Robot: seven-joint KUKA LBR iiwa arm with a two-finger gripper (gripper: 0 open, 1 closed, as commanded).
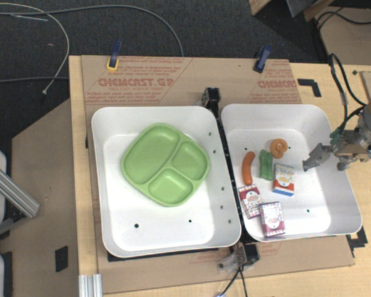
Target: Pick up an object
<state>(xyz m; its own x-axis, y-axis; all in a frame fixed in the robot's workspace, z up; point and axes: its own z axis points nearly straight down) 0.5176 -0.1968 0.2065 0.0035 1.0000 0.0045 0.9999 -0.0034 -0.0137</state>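
From the overhead camera you see the gripper (316, 158) hanging at the right bin's (334, 218) right side, and you can't tell how its claw stands. The nearest pick, the small carton (284, 180), sits just beside the green piece (266, 165), sausage (248, 167) and donut (278, 146). In that crowding, you risk a nudge or a double grab.

The brown board (173, 79) under the bins reads "CHEMCAST GP" in red.

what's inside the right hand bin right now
In the right bin: a hot dog, a green block, an orange donut-like toy and three small cartons. Anything beneath them is hidden.
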